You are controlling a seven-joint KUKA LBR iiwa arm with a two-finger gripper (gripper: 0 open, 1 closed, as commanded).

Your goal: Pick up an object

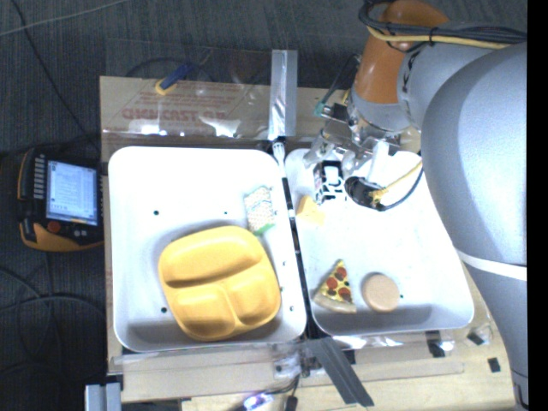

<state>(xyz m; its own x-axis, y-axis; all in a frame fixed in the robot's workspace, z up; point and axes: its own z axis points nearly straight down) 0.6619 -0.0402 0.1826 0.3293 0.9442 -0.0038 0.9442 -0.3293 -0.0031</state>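
Grey and smooth, the arm (484, 135) fills the right side, with a glossy orange band (383, 67) above its wrist, and it reaches to the far end of the right bin (419, 238). The two shallow white plastic bins sit side by side on the tabletop (116, 92), and the left bin (128, 229) holds the largest loose thing, a yellow plate (220, 279) with rounded corners and three moulded compartments, lying in its near half. Outside the bins, on the dark floor to the left, lies a handheld screen unit (62, 197) with an orange-and-black casing. In the near part of the right bin a round, flat tan disc (381, 291) lies just beside a triangular pizza slice (334, 287) with red spots on a pale crust. A small crinkled white-and-green packet (259, 209) rests by the left bin's right wall, just above the plate. The smallest piece, a pale yellow block (310, 210), lies near the right bin's left wall, just below and left of the claw (330, 178), close to it. Whether they touch is unclear. I cannot tell whether the claw is apart or together.
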